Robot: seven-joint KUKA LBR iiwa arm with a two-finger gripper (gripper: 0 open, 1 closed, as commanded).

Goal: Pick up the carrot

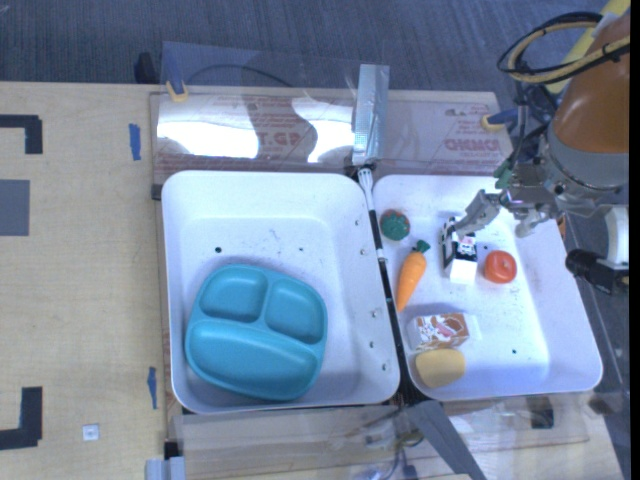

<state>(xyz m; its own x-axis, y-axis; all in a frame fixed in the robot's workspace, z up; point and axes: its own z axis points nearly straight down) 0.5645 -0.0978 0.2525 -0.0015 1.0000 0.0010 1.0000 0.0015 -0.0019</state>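
The carrot (410,277), orange with a green top, lies in the right bin (560,358) near its left wall, pointing toward the front. My gripper (460,246) hangs over the middle of that bin, to the right of the carrot and apart from it. Its fingers (464,252) look spread, with nothing between them.
A red tomato (499,266) sits just right of the gripper. A green round piece (395,226) lies behind the carrot. A snack packet (440,330) and a yellow lump (440,366) rest at the bin's front. The left bin (200,208) holds a blue divided plate (258,331).
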